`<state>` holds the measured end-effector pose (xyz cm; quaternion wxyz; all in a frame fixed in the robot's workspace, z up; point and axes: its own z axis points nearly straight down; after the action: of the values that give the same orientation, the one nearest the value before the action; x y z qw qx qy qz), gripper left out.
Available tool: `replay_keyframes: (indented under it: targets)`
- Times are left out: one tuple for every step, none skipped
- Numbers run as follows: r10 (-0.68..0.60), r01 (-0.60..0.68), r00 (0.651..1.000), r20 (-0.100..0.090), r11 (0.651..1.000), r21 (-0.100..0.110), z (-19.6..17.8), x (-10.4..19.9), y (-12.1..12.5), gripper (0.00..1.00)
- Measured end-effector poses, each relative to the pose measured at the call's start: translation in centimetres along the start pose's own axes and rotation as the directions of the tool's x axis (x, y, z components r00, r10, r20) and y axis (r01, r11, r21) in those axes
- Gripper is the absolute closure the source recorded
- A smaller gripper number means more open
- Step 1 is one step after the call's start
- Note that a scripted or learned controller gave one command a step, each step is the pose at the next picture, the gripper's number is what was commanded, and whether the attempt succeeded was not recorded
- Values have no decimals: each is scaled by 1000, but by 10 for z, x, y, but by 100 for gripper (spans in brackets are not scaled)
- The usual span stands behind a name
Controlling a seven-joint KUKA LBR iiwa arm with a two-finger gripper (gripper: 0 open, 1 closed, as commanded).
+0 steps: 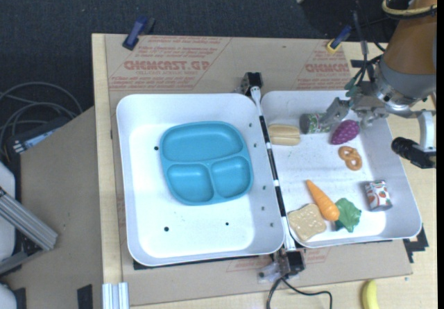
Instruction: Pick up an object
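Observation:
The right bin (397, 226) holds several small items. Among them are a tan bread roll (284, 135), a small green-labelled bottle (312, 123), purple grapes (345, 132) and a pretzel (350, 157). An orange carrot (322, 200), a green broccoli piece (349, 213), a toast slice (306, 222) and a small red and white can (377, 194) also lie there. My gripper (351, 114) hangs at the far end of this bin, just above the grapes and right of the bottle. It is open, with nothing held between its fingers.
The left bin (139, 224) holds a blue divided plate (206, 161). A black divider (267, 155) runs between the bins. The arm's grey and orange body (411, 51) looms over the right bin's far right corner. A yellow item (370, 295) lies off the bench front.

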<state>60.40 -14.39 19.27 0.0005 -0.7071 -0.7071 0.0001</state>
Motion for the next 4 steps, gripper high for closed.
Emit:
replay_keyframes:
  targets:
    - [1,-1,1000,1,1000,1,85,-44,28,0]
    - [0,0,1000,0,1000,1,108,-50,22,0]
    - [0,0,1000,1,1000,-2,97,-50,23,100]
    - [-1,1,1000,-1,1000,-4,106,20,10,100]
